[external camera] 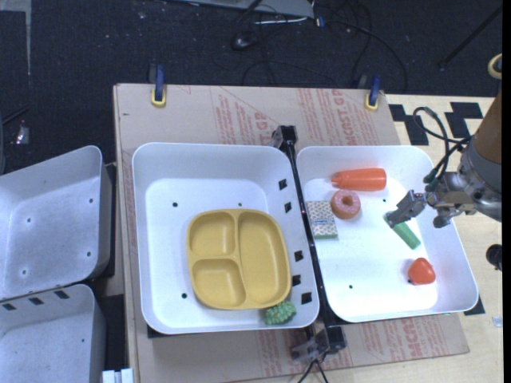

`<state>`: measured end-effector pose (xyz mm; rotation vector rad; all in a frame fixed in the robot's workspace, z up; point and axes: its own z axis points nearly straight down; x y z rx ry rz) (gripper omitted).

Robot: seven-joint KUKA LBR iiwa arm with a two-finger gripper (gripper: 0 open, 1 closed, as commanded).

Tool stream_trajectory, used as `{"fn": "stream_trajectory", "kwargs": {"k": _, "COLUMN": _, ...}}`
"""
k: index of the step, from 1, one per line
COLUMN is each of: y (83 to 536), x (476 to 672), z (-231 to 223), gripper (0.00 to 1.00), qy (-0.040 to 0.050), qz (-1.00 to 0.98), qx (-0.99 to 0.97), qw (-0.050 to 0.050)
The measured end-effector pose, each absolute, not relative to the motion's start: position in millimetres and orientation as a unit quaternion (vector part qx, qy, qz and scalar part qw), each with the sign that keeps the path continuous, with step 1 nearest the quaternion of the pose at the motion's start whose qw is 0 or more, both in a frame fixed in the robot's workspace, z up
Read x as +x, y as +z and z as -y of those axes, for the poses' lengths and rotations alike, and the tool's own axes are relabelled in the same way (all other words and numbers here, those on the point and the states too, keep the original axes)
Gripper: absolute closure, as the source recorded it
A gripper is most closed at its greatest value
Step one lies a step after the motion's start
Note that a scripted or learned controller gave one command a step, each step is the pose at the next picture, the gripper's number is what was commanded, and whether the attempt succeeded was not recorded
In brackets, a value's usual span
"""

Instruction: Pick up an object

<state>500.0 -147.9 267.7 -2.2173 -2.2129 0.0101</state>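
The right bin (447,290) holds an orange carrot-shaped piece (359,179), a pink donut (345,205), a small patterned block (322,219), a green bar (406,234) and a red-orange piece (421,271). My gripper (423,214) hangs over the bin's right side, open, with its fingers spread. One dark finger (406,207) points left just above the green bar's upper end. Nothing is between the fingers.
In the left bin (160,214) lies a yellow divided plate (238,258), and a green bumpy item (279,313) sits at that bin's front edge. A black divider (302,222) runs between the bins. Two more white bins (48,214) stand off the bench at far left.
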Motion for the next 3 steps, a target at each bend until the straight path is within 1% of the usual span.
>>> {"fn": "stream_trajectory", "kwargs": {"k": 1, "y": 273, "x": 502.0, "z": 147, "gripper": 0.00, "qy": 0.0002, "qz": 0.708, "qx": -0.707, "qw": 0.000}}
{"fn": "stream_trajectory", "kwargs": {"k": 3, "y": 170, "x": 490.4, "z": 164, "gripper": 0.00, "qy": 0.0017, "qz": 0.706, "qx": -0.708, "qw": 0.003}}
